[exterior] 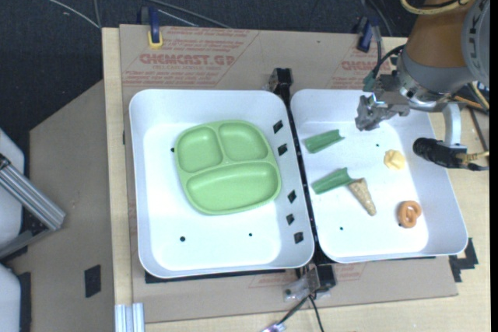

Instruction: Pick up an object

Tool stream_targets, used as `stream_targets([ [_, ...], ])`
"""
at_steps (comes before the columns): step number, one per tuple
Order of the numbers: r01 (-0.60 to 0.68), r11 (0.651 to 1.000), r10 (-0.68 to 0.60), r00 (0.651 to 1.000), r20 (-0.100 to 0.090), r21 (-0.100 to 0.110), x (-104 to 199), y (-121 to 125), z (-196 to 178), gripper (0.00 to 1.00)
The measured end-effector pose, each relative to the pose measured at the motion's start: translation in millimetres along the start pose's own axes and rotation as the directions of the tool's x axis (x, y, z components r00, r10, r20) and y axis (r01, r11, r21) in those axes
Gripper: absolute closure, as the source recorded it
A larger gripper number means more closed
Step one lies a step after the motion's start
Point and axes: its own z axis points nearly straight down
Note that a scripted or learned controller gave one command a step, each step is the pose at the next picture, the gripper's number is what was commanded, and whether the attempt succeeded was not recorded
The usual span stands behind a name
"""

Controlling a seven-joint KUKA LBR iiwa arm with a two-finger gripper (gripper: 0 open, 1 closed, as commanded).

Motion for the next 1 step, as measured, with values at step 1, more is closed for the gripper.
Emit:
stream_targets([
  [1,0.001,1.0,-0.001,1.0,0.0,-0.002,5.5,6.1,-62.6,1.0],
])
